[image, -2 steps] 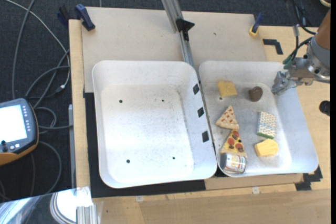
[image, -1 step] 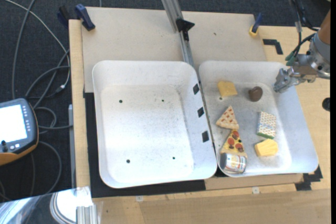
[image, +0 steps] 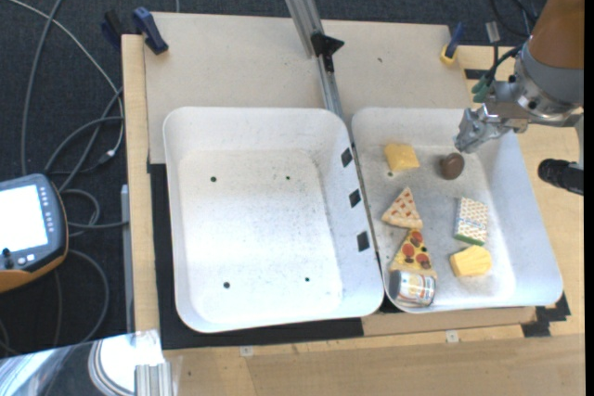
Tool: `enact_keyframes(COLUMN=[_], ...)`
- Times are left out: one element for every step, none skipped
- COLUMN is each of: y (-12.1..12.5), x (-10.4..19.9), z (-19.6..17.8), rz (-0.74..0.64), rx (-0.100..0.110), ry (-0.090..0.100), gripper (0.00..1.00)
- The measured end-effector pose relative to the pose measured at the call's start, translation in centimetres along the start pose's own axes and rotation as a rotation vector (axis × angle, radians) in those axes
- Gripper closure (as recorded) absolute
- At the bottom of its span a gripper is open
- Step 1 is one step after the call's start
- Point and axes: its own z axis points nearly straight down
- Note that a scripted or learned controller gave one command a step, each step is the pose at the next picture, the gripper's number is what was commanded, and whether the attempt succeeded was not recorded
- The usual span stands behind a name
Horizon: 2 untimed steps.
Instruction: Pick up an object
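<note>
Above the right shallow white plastic bin (image: 520, 199): grey two-finger gripper (image: 467, 139), poised just beside a small round brown object (image: 451, 166); finger state impossible to tell; nearby, a yellow cheese-like block (image: 401, 157); farther down, two pizza-slice toys (image: 403, 210).

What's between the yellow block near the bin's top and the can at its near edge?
In the camera view, two pizza slices lie between the yellow block and the can.
</note>
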Motion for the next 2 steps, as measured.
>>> enact_keyframes(y=[1.7, 3.3], x=[6.2, 12.5], z=[-0.3, 0.2], rz=[-0.001, -0.001], rx=[0.000, 0.001], ry=[0.001, 0.001], gripper=[1.00, 1.00])
